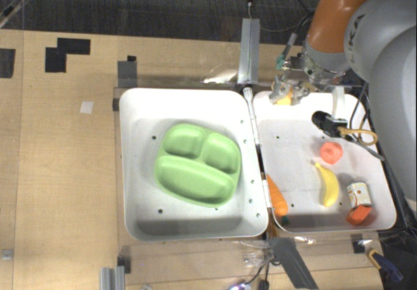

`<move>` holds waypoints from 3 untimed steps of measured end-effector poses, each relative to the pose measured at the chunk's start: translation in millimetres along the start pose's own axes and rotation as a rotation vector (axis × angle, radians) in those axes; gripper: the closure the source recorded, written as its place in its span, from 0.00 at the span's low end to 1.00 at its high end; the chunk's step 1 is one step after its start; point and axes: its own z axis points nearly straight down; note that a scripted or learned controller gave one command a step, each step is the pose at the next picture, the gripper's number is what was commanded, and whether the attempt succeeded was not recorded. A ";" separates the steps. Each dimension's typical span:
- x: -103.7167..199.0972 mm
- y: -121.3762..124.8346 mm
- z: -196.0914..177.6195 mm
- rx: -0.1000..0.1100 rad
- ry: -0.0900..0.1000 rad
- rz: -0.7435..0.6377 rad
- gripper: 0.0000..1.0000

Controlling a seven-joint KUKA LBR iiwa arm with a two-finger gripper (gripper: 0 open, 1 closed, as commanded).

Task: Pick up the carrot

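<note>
Carrot (pixel 277 199) lies untouched at seven o'clock in the right bin (pixel 391 217), gripper (pixel 288 92) far off at twelve, its state unclear.

Grey arm (pixel 384 41) reaches in from right, orange band up top, gripper (pixel 285 93) pointed downward.
</note>
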 end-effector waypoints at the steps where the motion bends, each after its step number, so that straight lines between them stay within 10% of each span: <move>1: 69.5 -83.0 -35.5 0.002 0.001 -0.143 1.00; 2: 69.2 -83.0 -35.4 0.002 0.001 -0.142 0.00; 3: 62.3 -133.8 1.9 0.004 0.001 -0.208 0.00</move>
